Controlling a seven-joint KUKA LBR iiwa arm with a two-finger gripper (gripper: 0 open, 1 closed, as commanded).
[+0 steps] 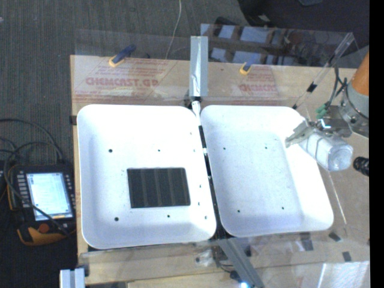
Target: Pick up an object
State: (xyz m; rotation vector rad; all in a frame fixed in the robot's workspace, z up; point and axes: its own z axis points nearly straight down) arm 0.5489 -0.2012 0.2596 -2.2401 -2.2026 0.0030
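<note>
A dark, ribbed rectangular pad [158, 187] lies flat in the left bin [96, 137], toward its front middle. My gripper [298, 135] reaches in from the right and hangs over the right rim of the right bin [252, 179], pointing left. Its pale body [329, 152] and the orange-banded wrist [362, 80] trail off toward the right edge. The gripper is far from the pad, a full bin's width to its right. Nothing shows in its grasp.
The two bins meet at a dark seam [205, 161] in the middle. Two clamps [122, 54] [245, 69] hold the wooden board behind them. A handheld control unit [43, 197] with cables lies on the floor at left.
</note>
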